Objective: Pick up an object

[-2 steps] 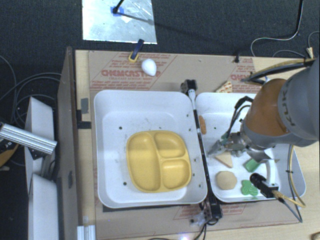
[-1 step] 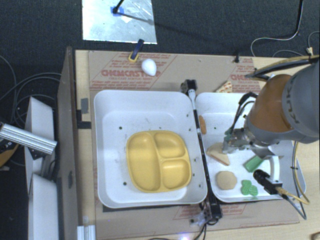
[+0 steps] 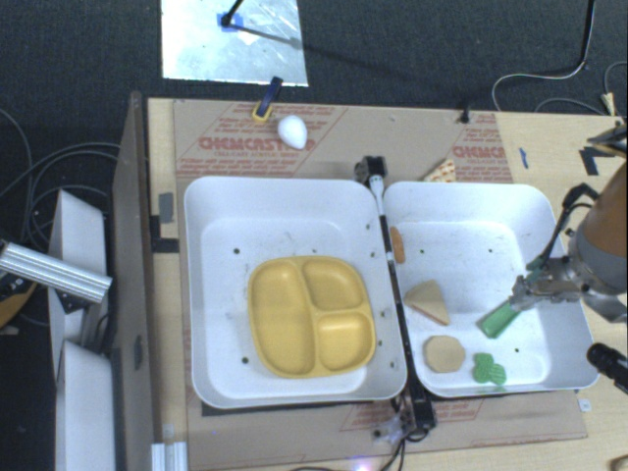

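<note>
Nearest the camera, in the front of the right bin [image 3: 535, 209], lay 2 small pieces: a round tan disc [image 3: 444, 353] and, just to its right, a knobbly green piece [image 3: 489, 369]. A little further back, a tan wedge [image 3: 429, 301] rested on the bin floor near the divide between the 2 bins. To the right of the wedge, the pincer [image 3: 518, 300] reached in from the right side of the bin, low over its floor, with a green stick-shaped object [image 3: 497, 320] at its tip, slanting down toward the front left; the object appeared to sit at the fingertips, but whether the fingers were apart or clamped on it could not be told. Behind it the grey arm [image 3: 601, 253] rose over the bin's right wall. An orange strip [image 3: 396, 244] lay against the right bin's left wall. The left bin [image 3: 226, 204] carried a yellow 3-compartment tray [image 3: 312, 315], lying flat near its middle. Farther back, on the cardboard-covered desk [image 3: 334, 130] beyond the bins, sat a white egg-shaped object [image 3: 292, 130], and just behind it a small blue and yellow item [image 3: 265, 101].
</note>
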Controlling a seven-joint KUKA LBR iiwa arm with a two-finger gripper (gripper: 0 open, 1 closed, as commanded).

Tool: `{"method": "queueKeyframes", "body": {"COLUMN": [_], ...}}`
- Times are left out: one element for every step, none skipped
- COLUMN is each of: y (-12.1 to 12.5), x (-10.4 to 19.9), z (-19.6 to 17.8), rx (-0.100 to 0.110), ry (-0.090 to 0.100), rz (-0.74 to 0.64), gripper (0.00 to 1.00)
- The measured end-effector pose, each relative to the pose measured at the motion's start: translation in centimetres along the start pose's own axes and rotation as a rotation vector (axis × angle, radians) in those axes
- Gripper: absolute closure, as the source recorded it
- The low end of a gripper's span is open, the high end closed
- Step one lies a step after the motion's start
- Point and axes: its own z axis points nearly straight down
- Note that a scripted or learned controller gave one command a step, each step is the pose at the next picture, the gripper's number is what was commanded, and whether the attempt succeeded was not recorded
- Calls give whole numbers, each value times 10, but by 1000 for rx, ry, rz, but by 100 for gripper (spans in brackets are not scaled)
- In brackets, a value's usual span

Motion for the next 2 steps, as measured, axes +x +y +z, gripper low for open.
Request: {"method": "queueKeyframes", "body": {"y": [2, 1], "x": [6, -16], "z": [4, 97], "rx": [3, 4], "ry": [4, 5], "rz": [-8, -5], "gripper": [0, 0]}}
